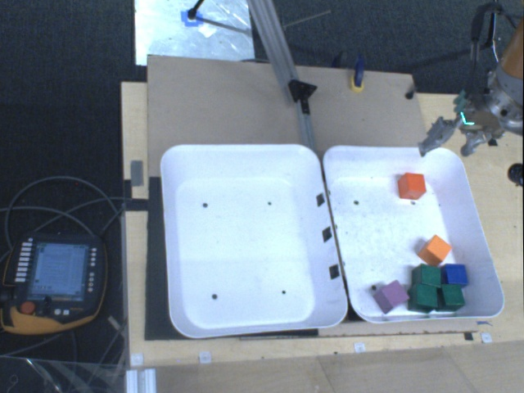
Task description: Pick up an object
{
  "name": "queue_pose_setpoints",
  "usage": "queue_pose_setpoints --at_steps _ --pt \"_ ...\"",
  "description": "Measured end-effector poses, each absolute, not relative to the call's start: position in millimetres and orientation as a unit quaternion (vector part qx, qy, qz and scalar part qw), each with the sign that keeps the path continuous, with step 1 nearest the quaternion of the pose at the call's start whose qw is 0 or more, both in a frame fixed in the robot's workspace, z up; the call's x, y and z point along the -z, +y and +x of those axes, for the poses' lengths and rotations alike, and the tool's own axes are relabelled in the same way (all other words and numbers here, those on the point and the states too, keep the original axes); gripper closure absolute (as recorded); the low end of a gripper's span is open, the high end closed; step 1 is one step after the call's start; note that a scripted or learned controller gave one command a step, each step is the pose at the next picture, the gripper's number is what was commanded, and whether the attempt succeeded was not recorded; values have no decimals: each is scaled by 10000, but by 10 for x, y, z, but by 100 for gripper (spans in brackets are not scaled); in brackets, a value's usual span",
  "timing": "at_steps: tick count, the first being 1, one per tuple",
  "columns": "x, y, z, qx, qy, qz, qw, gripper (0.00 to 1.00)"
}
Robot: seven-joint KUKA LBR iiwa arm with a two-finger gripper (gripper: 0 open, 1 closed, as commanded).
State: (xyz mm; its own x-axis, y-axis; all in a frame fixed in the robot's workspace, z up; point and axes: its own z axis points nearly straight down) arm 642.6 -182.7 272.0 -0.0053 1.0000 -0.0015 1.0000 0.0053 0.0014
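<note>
Gripper [455,140] poised above the right bin's [385,158] far right corner, fingers spread apart, grasping nothing. Wide bare floor through the right bin's middle and left; blocks hugging its right and near edges: two orange blocks [412,186], one purple block [391,295], one blue block [454,275], green blocks [426,289] clustered, count unclear. Left bin [246,158] alongside.

One fixed camera looks down at a slant on both white bins [246,158].

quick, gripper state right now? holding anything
Two-finger gripper: jaws open, holding nothing, above the top right corner of the right white bin.
</note>
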Motion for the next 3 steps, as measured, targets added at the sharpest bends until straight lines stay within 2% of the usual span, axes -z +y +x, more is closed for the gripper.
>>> queue_pose_setpoints --at_steps 2,3 --pt "-1640 -1665 6352 10 7084 7058 -13 0" --pt "-1094 -1666 6383 -6 7081 7060 72 0"
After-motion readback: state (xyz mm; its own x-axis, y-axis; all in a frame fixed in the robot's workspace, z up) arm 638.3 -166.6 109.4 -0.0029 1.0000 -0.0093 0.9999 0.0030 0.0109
